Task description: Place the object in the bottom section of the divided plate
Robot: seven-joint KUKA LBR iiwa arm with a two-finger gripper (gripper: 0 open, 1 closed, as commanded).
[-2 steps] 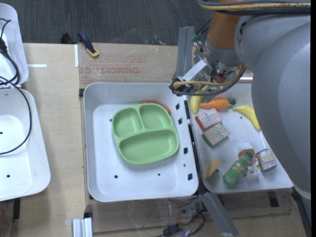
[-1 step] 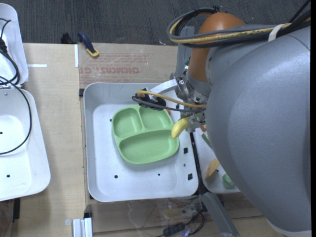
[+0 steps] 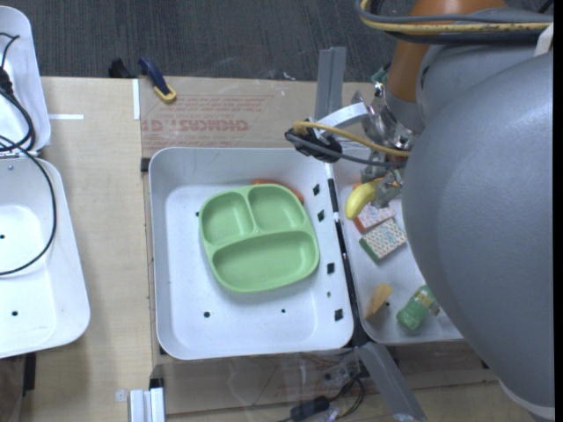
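Left bin [image 3: 167, 262]: shallow white bin holding the green three-section divided plate [image 3: 259, 236]; an orange edge peeks out behind it.
Right bin [image 3: 369, 323]: yellow banana-shaped toy [image 3: 359, 199], patterned card box [image 3: 381, 238], small tan piece [image 3: 378, 300], green packet [image 3: 415, 310].
Hand [image 3: 383, 161]: above the banana; grip unclear, cannot tell.
Obstruction: grey arm [image 3: 493, 200] covers the right bin's far side.

The grey arm [image 3: 493, 200] fills the right side, its orange band [image 3: 440, 25] above the wrist at top.

Red printed lettering runs across the cardboard sheet [image 3: 211, 108] lying on the bench behind the left bin [image 3: 167, 236], but it appears reversed and too faint to read.
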